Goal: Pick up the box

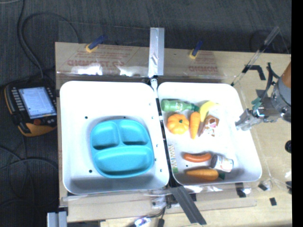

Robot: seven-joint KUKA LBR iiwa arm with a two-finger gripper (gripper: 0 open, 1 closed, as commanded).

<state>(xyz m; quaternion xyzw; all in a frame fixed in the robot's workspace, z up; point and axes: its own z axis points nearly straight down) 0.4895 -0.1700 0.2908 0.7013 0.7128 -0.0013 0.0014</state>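
Left of end effector (246, 122), box (211, 125)

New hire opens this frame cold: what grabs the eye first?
First the bright blue divided tray, alone in the left bin. Next the cluster of toy food in the right bin: an orange pumpkin and a carrot near the top, beside a small brown-and-white box. The gripper sits at that bin's right rim, apart from the box.

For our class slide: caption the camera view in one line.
Gripper at the right bin's edge, box lying among toy foods; blue tray in left bin.
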